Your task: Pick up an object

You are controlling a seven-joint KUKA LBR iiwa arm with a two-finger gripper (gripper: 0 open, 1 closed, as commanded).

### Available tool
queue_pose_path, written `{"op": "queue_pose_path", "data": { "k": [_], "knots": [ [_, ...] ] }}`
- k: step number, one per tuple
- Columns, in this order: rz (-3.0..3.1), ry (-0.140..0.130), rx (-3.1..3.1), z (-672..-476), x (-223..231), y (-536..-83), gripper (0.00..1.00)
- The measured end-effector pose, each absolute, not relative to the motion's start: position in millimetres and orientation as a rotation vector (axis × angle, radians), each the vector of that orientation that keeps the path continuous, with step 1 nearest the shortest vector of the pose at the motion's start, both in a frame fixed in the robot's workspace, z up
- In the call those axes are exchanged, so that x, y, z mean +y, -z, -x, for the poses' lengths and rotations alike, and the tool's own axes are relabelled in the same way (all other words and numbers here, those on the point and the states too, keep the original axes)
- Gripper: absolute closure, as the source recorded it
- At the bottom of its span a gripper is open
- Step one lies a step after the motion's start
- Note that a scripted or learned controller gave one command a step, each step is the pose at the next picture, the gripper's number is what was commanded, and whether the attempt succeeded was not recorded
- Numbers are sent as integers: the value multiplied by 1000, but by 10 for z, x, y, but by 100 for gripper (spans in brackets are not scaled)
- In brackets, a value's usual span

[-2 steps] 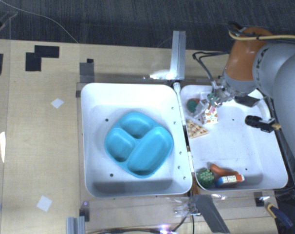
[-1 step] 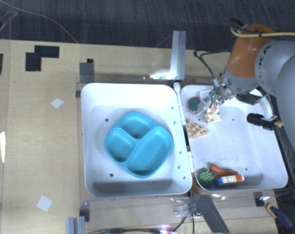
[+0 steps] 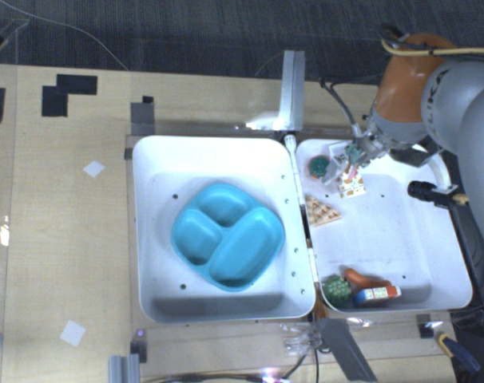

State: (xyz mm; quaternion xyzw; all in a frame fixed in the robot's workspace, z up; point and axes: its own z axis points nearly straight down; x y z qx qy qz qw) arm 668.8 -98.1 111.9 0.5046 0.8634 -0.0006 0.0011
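In the right bin [image 3: 402, 238], my gripper [image 3: 347, 163] hangs over the far left corner, right above a small white carton with red and yellow print [image 3: 353, 185]. A green round object [image 3: 318, 166] lies just left of the gripper. A tan waffle-patterned piece [image 3: 322, 211] rests against the bin's left wall. At the near left corner sit a green ball [image 3: 336, 290], an orange carrot-like piece [image 3: 363, 278] and a small red and white bottle [image 3: 378, 294] lying on its side.
The left bin [image 3: 158, 182] holds a blue divided dish [image 3: 226, 234] that covers most of its floor. A metal post [image 3: 292, 94] stands behind the rim between the two bins. The right bin's middle and right side are bare white floor.
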Motion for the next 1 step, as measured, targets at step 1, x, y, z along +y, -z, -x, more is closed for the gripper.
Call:
{"op": "queue_pose_path", "data": {
  "k": [1],
  "knots": [
    [-1514, -6, 2744, -6706, -647, -1874, 100]
  ]
}}
